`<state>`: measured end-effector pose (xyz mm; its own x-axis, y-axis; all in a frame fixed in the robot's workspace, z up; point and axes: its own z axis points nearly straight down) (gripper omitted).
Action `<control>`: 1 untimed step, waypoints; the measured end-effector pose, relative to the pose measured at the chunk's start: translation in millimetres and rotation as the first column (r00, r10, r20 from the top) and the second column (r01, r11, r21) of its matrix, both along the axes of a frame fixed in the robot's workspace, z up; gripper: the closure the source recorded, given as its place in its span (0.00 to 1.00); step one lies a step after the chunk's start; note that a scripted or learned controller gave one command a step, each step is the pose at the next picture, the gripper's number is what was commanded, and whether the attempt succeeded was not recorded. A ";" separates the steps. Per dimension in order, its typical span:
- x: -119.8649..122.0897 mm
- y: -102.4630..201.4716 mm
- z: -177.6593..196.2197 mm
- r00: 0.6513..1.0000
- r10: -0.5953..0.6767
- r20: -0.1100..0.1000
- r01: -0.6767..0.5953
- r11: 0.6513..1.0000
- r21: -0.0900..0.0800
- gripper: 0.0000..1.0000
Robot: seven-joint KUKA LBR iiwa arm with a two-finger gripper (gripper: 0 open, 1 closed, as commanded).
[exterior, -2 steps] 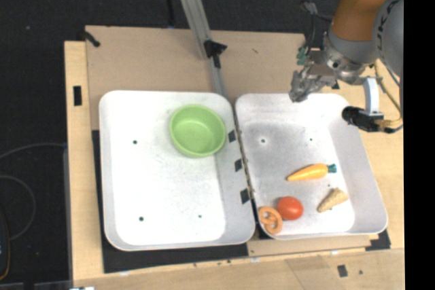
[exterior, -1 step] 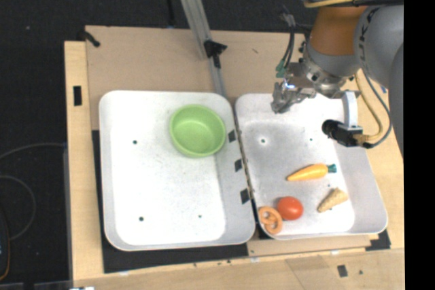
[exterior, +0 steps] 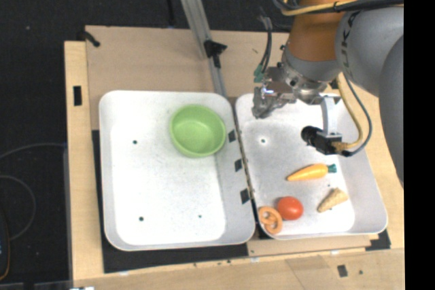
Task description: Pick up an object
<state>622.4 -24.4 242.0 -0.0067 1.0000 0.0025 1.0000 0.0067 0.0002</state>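
My gripper hangs over the far left corner of the right bin, with nothing visible between its fingers. In that bin's near half lie an orange carrot, a red tomato, a tan wedge-shaped piece and an orange pretzel-like ring at the near left corner. A green bowl sits in the far right part of the left bin. All these objects lie well apart from the gripper.
A slanted metal pole runs from the top down to the bins' shared far edge. A black fitting with cable hangs off the arm over the right bin. The wooden bench surrounds both bins.
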 end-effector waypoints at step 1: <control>-19.8 48.8 9.2 1.000 -0.003 0.000 0.003 1.000 -0.001 1.00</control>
<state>602.6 24.4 251.2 -0.0035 1.0000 0.0013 1.0000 0.0035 0.0002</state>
